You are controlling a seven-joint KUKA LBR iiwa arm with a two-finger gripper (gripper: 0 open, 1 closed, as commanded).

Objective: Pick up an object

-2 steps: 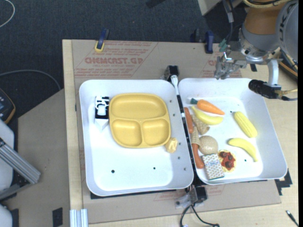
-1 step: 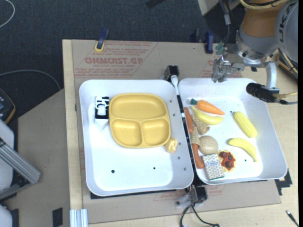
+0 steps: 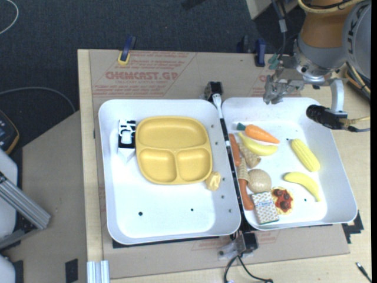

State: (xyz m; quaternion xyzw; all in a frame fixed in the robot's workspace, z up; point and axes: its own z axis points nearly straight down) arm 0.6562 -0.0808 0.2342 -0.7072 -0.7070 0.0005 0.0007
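The tool (image 3: 274,94) hangs over the right bin's (image 3: 336,208) far edge, grip unclear, carrying nothing (approach stage); next it must descend onto the carrot (image 3: 261,134).

Brown board (image 3: 177,69) w/ red print under bins; blue-yellow clamp (image 3: 125,51) at far-left edge; dark floor.

Left bin (image 3: 118,211): divided tray (image 3: 174,149) toward the back, small box (image 3: 126,134) touching its left side.
Right bin (image 3: 339,181): carrot (image 3: 261,134) behind, corn cob (image 3: 305,154) right, banana (image 3: 304,183) nearer the front.
Gripper (image 3: 275,93): over the right bin's back edge.
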